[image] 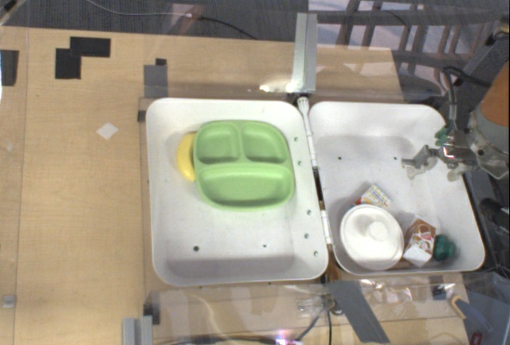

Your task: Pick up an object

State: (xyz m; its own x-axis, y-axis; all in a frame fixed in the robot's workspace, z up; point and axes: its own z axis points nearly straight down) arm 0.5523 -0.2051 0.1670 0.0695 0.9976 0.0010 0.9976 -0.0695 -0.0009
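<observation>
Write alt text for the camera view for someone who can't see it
A grey robot arm's gripper hovers over the right bin, which holds a white bowl, small packets and a green item. The left bin holds a green divided plate partly covering a yellow object.

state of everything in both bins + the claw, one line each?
green divided plate: flat in left bin, upright
yellow item: partly under the plate's left edge
white round lid: flat in right bin
small cartons: lying by the lid
dark green item: in the bin's near right corner
claw: over right bin, holding nothing
</observation>
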